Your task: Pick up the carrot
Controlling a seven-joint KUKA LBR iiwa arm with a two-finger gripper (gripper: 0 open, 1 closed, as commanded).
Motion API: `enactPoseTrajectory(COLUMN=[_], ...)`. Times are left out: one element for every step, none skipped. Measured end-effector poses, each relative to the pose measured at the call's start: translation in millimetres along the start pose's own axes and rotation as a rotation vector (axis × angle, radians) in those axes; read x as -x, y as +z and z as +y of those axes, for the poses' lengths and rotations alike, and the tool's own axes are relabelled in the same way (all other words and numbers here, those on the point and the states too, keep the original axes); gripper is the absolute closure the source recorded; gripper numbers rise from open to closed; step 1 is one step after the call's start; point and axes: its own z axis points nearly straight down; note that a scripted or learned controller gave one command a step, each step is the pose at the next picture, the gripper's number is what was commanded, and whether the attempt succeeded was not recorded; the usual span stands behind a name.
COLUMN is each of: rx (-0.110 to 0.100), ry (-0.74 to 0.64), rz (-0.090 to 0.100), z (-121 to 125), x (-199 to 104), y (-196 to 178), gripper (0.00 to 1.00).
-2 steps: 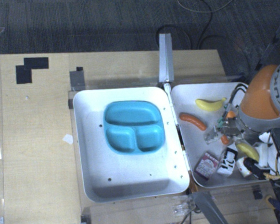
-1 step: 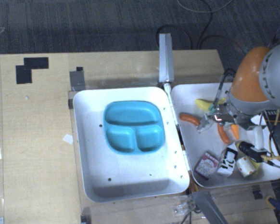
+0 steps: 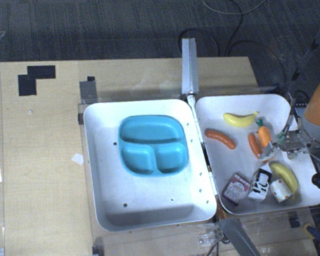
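Orange carrot (image 3: pixel 264 136) lies in right bin (image 3: pixel 214 115), just beside claw (image 3: pixel 277 146).
Claw sits low at carrot's lower end; grip state cannot be told. Banana (image 3: pixel 240 119) farther up-left.

The room light is soft and even. The 2 white bins (image 3: pixel 96 157) look bright, with a grey shadow along the left bin's near wall. The picture is a bit fuzzy, so small things look blurry. The dark floor (image 3: pixel 113 23) stays dim.
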Motion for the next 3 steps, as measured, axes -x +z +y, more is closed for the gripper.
enactPoseTrajectory(rx=[0.007,0.011,0.003], ry=[0.025,0.018,-0.054], rz=[-0.001,-0.002,0.0], z=[60,62,78], x=[-22,-24,-79], y=[21,10,-104], gripper=[0.0,1.0,1.0])
